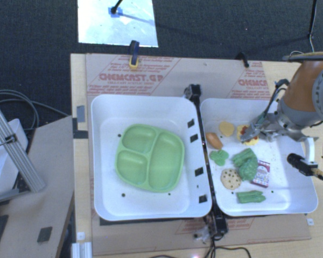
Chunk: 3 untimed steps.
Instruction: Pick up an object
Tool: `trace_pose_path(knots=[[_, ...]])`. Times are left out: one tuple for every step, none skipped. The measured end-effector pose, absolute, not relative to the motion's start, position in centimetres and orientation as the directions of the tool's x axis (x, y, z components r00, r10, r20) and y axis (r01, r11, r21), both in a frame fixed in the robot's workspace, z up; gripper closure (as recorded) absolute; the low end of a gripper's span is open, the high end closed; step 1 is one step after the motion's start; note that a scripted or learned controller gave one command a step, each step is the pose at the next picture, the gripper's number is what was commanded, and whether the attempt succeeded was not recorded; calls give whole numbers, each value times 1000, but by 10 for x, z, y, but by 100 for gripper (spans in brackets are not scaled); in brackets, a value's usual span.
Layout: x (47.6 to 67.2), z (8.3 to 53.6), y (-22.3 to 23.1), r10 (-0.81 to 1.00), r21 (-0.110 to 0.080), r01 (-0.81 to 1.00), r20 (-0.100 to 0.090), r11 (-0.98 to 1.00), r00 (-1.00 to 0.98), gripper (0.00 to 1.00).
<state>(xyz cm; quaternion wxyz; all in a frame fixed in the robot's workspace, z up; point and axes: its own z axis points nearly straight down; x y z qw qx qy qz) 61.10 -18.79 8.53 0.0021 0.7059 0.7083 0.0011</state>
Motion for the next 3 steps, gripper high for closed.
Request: trace_pose_path(knots=[[642, 85, -194, 1000, -1, 1000, 1, 5, -5, 0], [661, 83, -200, 1000, -49, 999, 17, 1, 0, 0], [661, 83, -201, 1000, -45, 999, 17, 0, 1, 0]])
